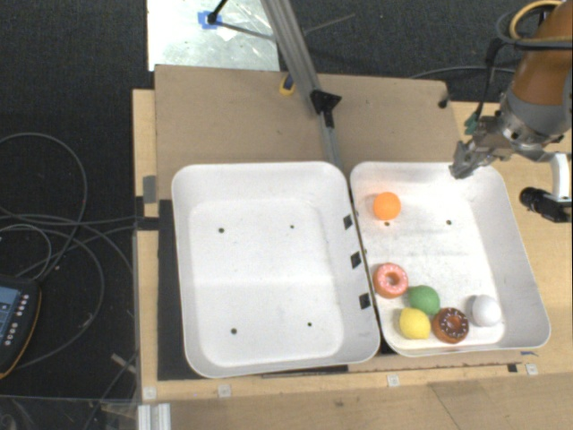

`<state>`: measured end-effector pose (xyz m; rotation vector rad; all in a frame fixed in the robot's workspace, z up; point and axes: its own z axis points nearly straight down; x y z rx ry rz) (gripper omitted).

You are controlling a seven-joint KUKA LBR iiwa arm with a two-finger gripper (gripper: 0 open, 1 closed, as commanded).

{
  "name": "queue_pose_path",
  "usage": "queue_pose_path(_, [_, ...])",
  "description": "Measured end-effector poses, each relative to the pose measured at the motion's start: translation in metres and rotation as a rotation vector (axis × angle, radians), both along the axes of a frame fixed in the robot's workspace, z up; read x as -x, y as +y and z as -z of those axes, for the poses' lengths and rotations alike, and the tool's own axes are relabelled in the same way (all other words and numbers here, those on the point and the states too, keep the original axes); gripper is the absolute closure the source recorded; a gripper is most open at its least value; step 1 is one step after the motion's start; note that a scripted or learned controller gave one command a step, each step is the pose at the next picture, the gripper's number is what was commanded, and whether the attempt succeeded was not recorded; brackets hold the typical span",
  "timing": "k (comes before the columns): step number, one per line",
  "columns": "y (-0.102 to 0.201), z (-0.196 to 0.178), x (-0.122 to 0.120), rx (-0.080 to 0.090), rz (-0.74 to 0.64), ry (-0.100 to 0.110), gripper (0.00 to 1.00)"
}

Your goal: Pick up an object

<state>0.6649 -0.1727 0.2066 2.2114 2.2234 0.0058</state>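
The right bin [498, 215] holds an orange ball [386, 206] near its far left. Along its near side lie a pink frosted donut [390, 280], a green ball [424, 299], a yellow ball [414, 323], a chocolate donut [450, 325] and a white ball [485, 311]. My gripper [466, 165] hangs over the far right corner of this bin, well away from every object. Nothing shows between its tips, and their spread is too small to read.
The left bin [201, 267] sits beside the right one, joined by black clips [355, 260]. A slanted metal pole [295, 47] crosses the cardboard behind the bins. Cables lie on the floor at left.
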Motion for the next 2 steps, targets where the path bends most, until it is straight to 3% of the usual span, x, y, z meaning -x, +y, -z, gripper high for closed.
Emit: queue_pose_path(2, [0.113,-0.025,0.005,-0.004,-0.006,0.003,1.00])
